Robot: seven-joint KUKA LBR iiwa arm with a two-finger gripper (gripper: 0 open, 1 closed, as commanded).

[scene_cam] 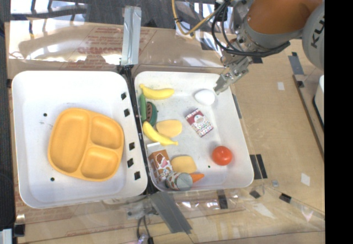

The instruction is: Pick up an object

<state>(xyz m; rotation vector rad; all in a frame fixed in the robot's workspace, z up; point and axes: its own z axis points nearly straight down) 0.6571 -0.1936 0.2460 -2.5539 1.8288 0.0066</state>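
Hand [225, 81] hangs over right bin [241, 144]; 2 bins on brown bench [276, 127].

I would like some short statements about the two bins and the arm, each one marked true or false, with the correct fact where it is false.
1. The yellow divided tray lies in the left bin. True.
2. The red tomato lies in the left bin. False: it lies in the right bin, near its right wall.
3. Two bananas lie in the right bin. True: one banana near the far wall, the other banana lower down by the left wall.
4. The gripper holds the white round object. False: the gripper is beside it, at the bin's far right corner, and nothing shows in it.
5. The small red packet lies on the yellow tray. False: it lies on the right bin's floor.
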